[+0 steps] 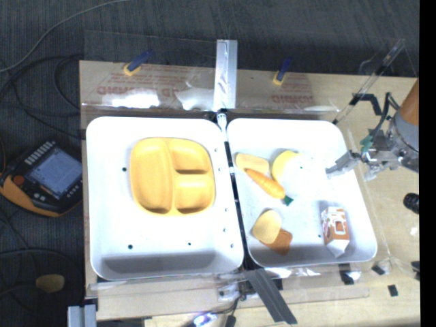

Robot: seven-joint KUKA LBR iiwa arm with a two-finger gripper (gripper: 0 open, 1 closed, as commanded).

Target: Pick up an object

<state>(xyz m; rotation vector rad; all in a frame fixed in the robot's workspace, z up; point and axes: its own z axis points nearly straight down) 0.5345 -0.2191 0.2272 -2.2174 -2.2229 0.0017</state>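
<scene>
Dark carpet (272, 19) surrounded the wooden bench (381, 94), which bore two shallow white bins side by side. At the frame's right edge, just outside the right bin (300, 129), the gripper (385, 154) hung over bare bench beside that bin's rim; whether it stood apart or together could not be told, and nothing was visibly clamped in it. Closest to the tool, just inside the bin, lay a round yellow-and-white ball (291, 167). Beyond the ball from the tool sat a pale yellow wedge (251, 162), and an orange carrot (266, 182) with a green tip lay slantwise, touching or nearly touching the ball. Nearer the camera than the tool, a small orange-and-white carton (335, 227) rested by the bin's near corner, well apart from a yellow-and-brown rounded piece (271, 229). Farthest from the tool, the left bin (109, 182) held a yellow divided tray (172, 174). A handheld pendant (42, 177) lay on the carpet past that bin.
</scene>
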